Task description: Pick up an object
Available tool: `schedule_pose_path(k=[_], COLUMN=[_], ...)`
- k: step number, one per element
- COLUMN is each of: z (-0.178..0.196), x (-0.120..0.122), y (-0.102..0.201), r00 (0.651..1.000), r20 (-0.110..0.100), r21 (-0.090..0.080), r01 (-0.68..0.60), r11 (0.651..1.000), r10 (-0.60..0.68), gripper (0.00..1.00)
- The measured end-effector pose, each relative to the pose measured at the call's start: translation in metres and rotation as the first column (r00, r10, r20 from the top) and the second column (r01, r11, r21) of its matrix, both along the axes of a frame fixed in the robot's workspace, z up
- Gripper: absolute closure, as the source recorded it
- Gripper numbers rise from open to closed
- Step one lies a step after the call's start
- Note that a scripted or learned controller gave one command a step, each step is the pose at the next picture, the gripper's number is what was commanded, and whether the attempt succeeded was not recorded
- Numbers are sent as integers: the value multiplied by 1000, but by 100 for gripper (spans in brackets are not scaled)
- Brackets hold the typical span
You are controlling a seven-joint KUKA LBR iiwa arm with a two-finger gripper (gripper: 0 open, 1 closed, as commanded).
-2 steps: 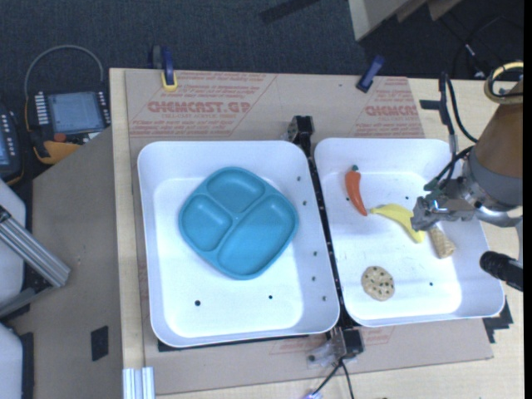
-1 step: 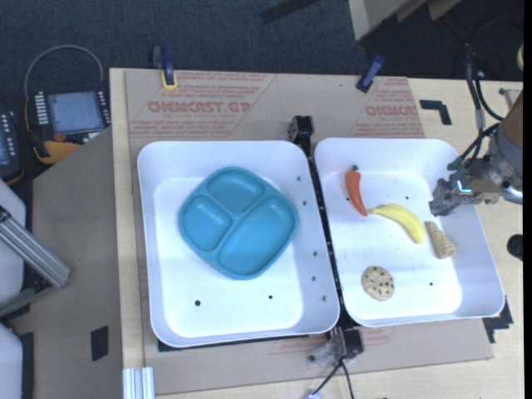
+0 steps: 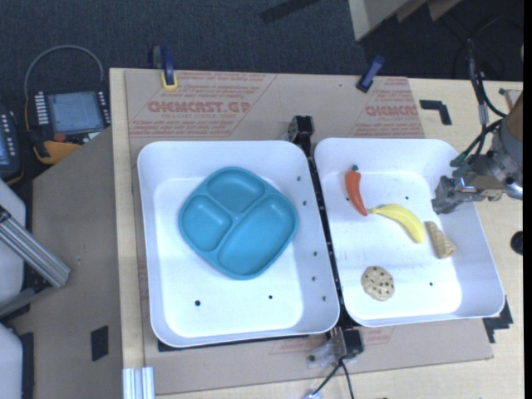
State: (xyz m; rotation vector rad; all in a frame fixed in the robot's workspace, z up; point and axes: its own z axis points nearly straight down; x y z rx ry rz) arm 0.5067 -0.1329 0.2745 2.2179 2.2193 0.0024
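Two white bins sit side by side on my screen: the left bin (image 3: pixel 158 248) holds one blue plate (image 3: pixel 238 221), the right bin (image 3: pixel 474 285) holds one chili (image 3: pixel 356 191), one banana (image 3: pixel 401 219), one cookie (image 3: pixel 378 283) and one bread piece (image 3: pixel 440 239). My gripper (image 3: pixel 446 196) hangs at the right bin's 3 o'clock rim; I cannot tell how it is set. From it, the banana lies near at 8 o'clock, the bread just beside at 6, the chili at 9. Under the bins I see a brown board (image 3: pixel 249 106) printed with red lettering, on dark floor (image 3: pixel 208 15).
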Motion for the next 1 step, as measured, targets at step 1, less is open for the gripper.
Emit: schedule_pose_path(k=[1], z=[-18], x=[19], y=[50], r00=[1000], r20=[-7], r21=[4], r01=[-5], r11=[1000], r10=[5], gripper=[100])
